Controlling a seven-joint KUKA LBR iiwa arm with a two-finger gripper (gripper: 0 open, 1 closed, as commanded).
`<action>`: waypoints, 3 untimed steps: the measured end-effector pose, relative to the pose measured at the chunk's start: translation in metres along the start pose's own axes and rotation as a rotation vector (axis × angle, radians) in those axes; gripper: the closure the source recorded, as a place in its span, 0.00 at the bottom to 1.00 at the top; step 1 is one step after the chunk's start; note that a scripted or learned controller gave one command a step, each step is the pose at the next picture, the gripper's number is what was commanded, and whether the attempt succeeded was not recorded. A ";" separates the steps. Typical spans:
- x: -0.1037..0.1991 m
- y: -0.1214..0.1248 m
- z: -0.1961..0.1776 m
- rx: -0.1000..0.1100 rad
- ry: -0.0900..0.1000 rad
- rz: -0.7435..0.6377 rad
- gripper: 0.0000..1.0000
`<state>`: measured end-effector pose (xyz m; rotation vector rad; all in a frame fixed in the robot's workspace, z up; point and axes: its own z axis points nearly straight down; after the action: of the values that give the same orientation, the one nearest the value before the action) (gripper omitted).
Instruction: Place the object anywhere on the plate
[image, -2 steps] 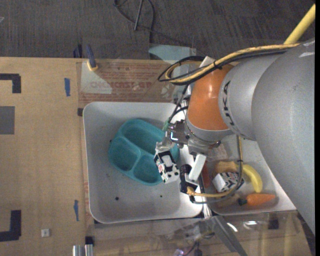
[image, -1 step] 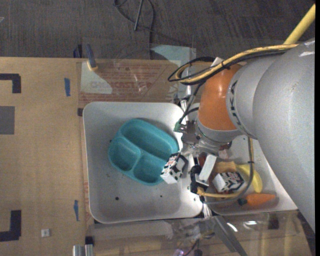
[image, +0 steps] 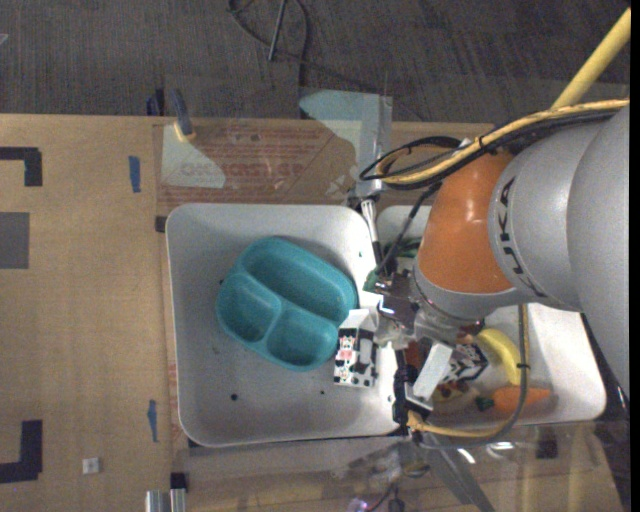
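Observation:
A teal plate (image: 285, 300) with three compartments lies tilted in the left white bin (image: 200, 400). My gripper (image: 356, 360) hangs over the left bin's right side, just past the plate's lower right rim. The grey arm with its orange band (image: 465, 240) reaches across the wall between the two bins. In the right bin (image: 590, 385) lie a yellow banana (image: 500, 355), an orange carrot (image: 520, 398) and a small dark and white item (image: 462, 368), partly hidden by the wrist. I cannot make out anything held in the gripper.
Cables (image: 420, 155) loop from the arm over the back of the bins. The wooden bench (image: 80, 300) spreads out to the left, marked with black and blue tape. A clear plastic sheet (image: 250, 155) lies behind the left bin.

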<state>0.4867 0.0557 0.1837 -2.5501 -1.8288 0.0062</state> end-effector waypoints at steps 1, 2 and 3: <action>-0.014 -0.002 0.000 -0.001 0.001 -0.246 1.00; 0.040 -0.006 -0.117 -0.004 0.000 -0.181 1.00; 0.144 0.034 -0.158 -0.005 0.000 -0.166 1.00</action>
<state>0.5660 0.1806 0.3413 -2.3931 -2.0366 0.0010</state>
